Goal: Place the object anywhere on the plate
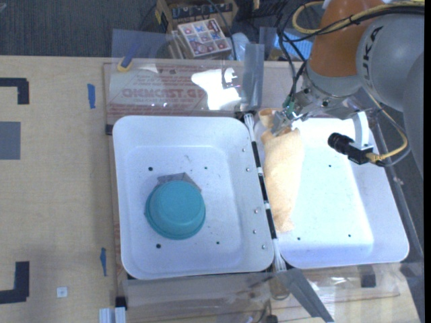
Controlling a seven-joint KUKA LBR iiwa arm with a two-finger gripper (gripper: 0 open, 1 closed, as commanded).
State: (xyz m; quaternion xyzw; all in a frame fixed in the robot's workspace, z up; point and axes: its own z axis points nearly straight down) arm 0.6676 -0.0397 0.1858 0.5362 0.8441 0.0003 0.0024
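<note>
Gripper (291, 116) at upper right, fingers pinching top of yellowish cloth (281, 180) in right bin (350, 234); teal plate (176, 209) lower left.

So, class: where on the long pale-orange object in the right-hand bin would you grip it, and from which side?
Probably at its narrower far end, coming from above. The pale-orange object lies lengthwise against the right bin's left wall, blocking a sideways approach. The gripper hangs over that end.
</note>
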